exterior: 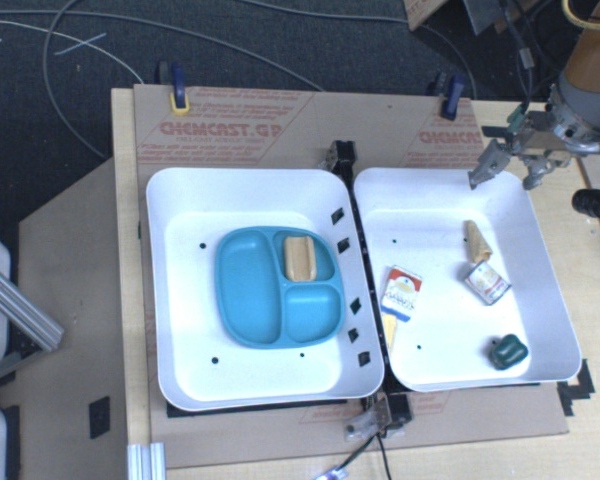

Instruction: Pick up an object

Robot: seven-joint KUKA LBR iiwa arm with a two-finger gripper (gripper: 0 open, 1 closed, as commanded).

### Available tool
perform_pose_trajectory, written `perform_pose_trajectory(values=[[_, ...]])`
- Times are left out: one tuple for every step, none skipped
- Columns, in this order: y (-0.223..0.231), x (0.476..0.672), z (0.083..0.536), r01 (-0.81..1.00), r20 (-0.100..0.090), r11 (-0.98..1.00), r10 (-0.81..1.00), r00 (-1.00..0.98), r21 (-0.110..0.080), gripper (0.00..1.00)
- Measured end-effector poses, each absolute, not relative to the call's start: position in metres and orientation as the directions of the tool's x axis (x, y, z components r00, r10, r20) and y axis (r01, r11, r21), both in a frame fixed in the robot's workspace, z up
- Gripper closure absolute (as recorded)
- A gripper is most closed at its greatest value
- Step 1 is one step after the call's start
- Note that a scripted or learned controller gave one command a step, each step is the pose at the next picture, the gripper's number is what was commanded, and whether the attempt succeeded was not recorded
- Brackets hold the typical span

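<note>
Hovering over right bin's (540, 268) far edge, claw (508, 171) spread w/ nothing, tan block (476, 240) just below it

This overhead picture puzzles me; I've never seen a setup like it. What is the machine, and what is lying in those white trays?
You are looking down at a slant from a fixed camera. The grey arm entering at the right is a robot; its gripper has two spread fingers holding nothing, over the right bin's far edge. That bin holds a small printed card box, a tan wedge, a small wrapped packet and a dark green object. The left bin holds a blue divided plate with a tan block in one compartment.
</note>
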State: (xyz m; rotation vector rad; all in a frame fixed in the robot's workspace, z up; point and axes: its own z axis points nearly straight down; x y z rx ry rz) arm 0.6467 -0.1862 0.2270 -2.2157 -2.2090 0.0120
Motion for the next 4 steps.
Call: perform_pose_trajectory(values=[[-0.186, 0.650, 0.236, 1.000, 0.000, 0.000, 1.000, 0.000, 0.000, 0.00], [-0.194, 0.644, 0.185, 1.000, 0.001, 0.000, 1.000, 0.000, -0.005, 0.00], [-0.185, 0.645, 0.139, 1.000, 0.002, 0.001, 1.000, -0.001, -0.005, 0.00], [-0.184, 0.644, 0.086, 1.000, 0.002, 0.002, 1.000, -0.002, -0.006, 0.00]])
